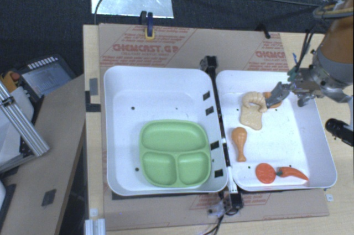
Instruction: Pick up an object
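**Now, the end effector is hovering beside the pale dough piece in the right bin**

Here the grey arm is reaching in from the right over the right bin (323, 156), and its end effector (276, 95) is hanging at the bin's upper part, just beside the pale dough-like toy (253, 110). Whether it is released or clenched cannot be told from this slanted view, and nothing is showing as grasped. The toy is lying immediately to the left of and slightly below the tip, its long axis running roughly up and down the bin; a small orange bit is peeking out at its right edge, too small to identify. A toy drumstick (239, 142) is lying further down, and a tomato (265, 173) and carrot (292, 173) are sitting near the bin's front wall, well apart from the tip. The green divided plate (174, 152) is resting in the left bin (119, 118). Judging by nearness, the dough piece is looking like the likeliest pick.
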Controlling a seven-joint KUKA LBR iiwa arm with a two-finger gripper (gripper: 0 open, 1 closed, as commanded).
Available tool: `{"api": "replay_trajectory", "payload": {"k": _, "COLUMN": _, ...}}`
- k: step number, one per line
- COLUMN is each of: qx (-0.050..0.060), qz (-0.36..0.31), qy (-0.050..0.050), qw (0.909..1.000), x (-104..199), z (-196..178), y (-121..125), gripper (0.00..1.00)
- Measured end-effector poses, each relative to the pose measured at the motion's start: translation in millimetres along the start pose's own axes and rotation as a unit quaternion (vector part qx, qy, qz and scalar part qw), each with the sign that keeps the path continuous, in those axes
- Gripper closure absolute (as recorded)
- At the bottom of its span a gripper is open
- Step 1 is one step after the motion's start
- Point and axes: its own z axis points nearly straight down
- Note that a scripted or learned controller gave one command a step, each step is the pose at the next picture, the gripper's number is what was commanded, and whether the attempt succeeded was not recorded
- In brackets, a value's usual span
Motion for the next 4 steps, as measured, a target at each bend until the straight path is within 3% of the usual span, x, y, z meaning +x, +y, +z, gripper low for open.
{"api": "replay_trajectory", "payload": {"k": 1, "qx": -0.006, "qz": -0.001, "qy": -0.001, "qw": 1.0, "x": 0, "z": -6, "y": 2, "gripper": 0.0}}
{"api": "replay_trajectory", "payload": {"k": 2, "qx": -0.004, "qz": 0.0, "qy": 0.0, "qw": 1.0, "x": -1, "z": 36, "y": 3, "gripper": 0.0}}
{"api": "replay_trajectory", "payload": {"k": 4, "qx": -0.003, "qz": 0.0, "qy": 0.0, "qw": 1.0, "x": -6, "z": 156, "y": 9, "gripper": 0.0}}
